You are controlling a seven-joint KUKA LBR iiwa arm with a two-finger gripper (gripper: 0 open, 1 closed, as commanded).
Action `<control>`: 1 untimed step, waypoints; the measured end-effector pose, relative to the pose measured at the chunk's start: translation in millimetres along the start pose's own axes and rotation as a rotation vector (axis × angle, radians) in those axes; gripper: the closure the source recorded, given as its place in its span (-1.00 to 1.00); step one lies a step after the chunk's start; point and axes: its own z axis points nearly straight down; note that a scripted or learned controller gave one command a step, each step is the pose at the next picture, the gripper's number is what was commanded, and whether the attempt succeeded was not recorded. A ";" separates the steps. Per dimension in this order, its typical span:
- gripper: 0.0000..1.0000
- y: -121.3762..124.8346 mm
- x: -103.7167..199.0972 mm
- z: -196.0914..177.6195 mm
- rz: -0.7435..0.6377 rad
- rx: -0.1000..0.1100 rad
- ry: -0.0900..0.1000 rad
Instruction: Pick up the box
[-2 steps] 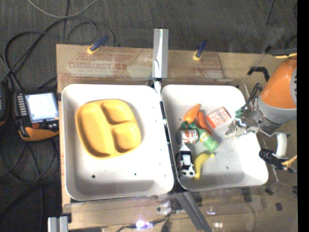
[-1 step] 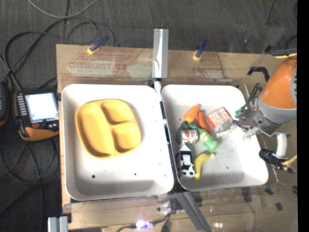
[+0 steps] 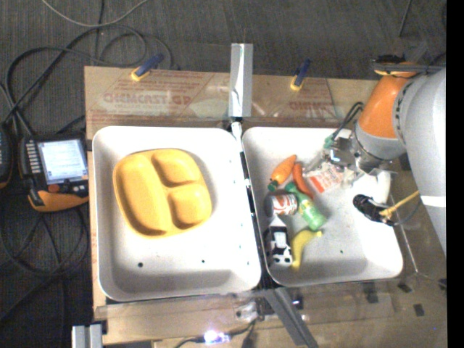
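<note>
The box [image 3: 324, 179], a small pale pack with red print, lies tilted in the upper middle of the right bin [image 3: 362, 263]. My gripper [image 3: 338, 156] hangs directly over the box's upper right end, reaching in from the right under the orange band of the arm. Whether it touches the box is unclear.
Left of the box lie an orange carrot [image 3: 283, 170], a red piece [image 3: 302, 182], a can [image 3: 285, 204], a green bottle [image 3: 312, 214], a yellow banana [image 3: 303, 243] and a black-and-white cow toy [image 3: 278, 244]. The left bin [image 3: 116, 267] holds a yellow divided tray [image 3: 164, 191].
</note>
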 end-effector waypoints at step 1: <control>1.00 0.2 1.1 -9.6 -0.002 0.001 -0.001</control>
